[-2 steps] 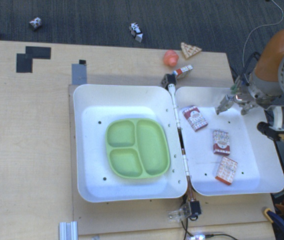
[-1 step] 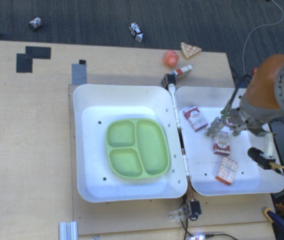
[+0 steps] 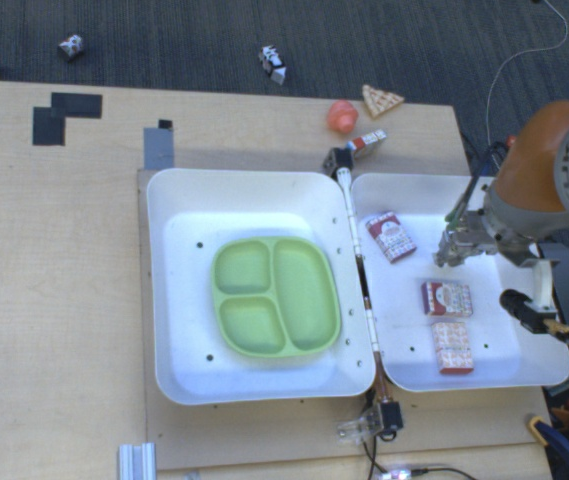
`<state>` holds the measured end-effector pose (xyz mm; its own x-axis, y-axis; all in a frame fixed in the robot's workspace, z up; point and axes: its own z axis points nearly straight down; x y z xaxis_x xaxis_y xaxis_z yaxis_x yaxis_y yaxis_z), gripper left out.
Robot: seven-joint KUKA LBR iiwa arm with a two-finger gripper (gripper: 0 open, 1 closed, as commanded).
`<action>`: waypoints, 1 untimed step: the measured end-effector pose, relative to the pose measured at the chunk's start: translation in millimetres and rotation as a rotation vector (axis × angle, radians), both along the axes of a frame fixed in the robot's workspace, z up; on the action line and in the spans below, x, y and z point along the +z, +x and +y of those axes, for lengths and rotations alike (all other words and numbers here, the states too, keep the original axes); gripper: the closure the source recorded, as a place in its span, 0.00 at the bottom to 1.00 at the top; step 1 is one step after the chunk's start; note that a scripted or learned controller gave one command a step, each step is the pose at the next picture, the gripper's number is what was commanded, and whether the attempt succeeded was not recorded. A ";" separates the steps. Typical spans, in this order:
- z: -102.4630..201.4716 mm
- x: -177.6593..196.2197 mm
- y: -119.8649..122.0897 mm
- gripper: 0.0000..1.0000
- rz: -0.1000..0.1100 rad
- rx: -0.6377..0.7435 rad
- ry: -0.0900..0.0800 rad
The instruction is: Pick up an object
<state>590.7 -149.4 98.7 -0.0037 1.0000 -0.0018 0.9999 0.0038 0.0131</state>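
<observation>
Left bin (image 3: 164, 298): green three-part tray (image 3: 276, 296) lying flat at its middle. Right bin (image 3: 404, 363): three red-and-white packets, one (image 3: 390, 237) tilted near the upper left, another (image 3: 447, 298) at the middle, a third (image 3: 453, 347) just below it toward the front rim. Gripper (image 3: 451, 251) hanging over the right bin between the upper and middle packets, nothing seen between the fingers; open or closed, cannot tell.
</observation>
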 end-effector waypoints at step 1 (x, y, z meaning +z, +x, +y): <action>0.0 -0.2 -0.1 0.00 0.001 0.000 0.000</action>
